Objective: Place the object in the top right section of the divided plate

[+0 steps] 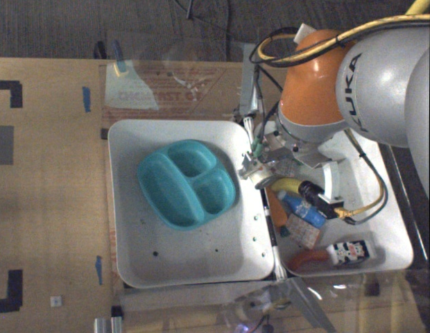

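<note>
Bench's left bin (125, 255) holds the teal divided plate (187, 184); gripper (260, 168) hovers over right-bin clutter to grab something, grip state unclear.

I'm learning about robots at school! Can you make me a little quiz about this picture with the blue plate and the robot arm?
1. True or false: the teal divided plate lies in the left bin.
2. How many sections does the plate have?
3. Which bin is the arm reaching over? A) left B) right

Key:
1. True.
2. Three.
3. B. It hangs over the right bin, above a pile of things including a yellow banana-shaped item.
</note>
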`<action>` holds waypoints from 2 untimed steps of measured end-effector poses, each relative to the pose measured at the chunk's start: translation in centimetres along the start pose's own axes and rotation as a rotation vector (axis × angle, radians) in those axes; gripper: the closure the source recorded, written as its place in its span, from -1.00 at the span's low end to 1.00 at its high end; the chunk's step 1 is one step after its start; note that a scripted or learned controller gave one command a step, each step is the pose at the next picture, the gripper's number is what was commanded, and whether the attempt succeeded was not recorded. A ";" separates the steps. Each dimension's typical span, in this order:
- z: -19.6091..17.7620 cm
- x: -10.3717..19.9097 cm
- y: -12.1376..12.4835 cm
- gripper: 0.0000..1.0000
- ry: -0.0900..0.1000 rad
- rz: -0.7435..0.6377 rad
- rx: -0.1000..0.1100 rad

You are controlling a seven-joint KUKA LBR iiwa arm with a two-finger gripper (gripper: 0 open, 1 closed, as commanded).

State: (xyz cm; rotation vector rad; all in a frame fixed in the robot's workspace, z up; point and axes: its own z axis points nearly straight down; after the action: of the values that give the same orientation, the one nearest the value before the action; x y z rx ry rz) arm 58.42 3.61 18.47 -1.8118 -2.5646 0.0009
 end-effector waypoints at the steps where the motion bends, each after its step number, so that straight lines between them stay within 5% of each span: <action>1: -0.1 0.4 2.2 1.00 -0.003 -0.314 -0.006; 2: -0.7 -6.8 1.6 1.00 -0.006 -0.694 -0.008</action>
State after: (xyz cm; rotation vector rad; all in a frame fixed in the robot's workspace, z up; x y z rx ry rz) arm 62.20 -2.22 19.16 -0.8335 -3.0368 -0.0043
